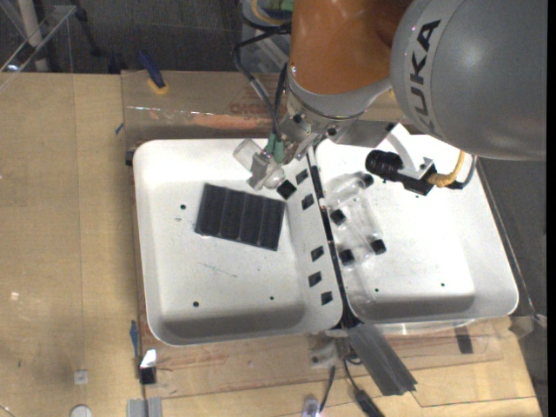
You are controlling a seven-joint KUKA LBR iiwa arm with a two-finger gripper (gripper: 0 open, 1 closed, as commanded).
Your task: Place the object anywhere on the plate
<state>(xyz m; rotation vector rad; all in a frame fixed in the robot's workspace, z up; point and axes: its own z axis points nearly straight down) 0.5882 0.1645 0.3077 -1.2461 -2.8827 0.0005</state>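
Lying flat in the left bin (165, 302), the dark ribbed plate (241, 216) runs lengthwise left-to-right, beside the hand (263, 170), grip unclear.

we identify the plate (241, 216) as a dark, flat, rectangular slab with parallel ribs running across its short dimension. it lies flat on the floor of the left bin (174, 268), in the upper middle area, rotated slightly so its long edges slope down toward the right. its upper right corner sits near the gripper (265, 170) – we cannot tell whether they touch. the object to be placed cannot be identified with certainty – a small green item (276, 149) shows at the gripper.
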